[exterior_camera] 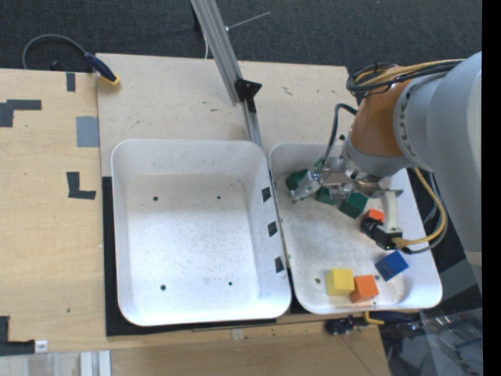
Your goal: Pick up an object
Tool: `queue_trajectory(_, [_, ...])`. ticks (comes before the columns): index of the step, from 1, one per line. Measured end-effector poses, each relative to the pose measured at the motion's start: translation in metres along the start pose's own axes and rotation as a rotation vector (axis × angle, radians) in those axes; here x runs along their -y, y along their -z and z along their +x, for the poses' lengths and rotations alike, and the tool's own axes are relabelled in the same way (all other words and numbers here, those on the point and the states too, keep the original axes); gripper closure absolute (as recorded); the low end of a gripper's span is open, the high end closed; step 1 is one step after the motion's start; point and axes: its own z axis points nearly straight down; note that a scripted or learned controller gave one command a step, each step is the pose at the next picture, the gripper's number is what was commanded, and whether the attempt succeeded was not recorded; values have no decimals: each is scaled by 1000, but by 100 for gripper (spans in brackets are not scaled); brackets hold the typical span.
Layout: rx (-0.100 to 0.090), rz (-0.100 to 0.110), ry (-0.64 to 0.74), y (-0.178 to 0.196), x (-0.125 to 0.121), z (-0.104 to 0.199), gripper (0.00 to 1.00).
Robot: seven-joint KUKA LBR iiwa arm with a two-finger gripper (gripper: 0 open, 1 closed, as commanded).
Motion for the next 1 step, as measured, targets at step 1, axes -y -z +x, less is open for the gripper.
queue_trajectory(1, [0,4,1,7,1,0,100])
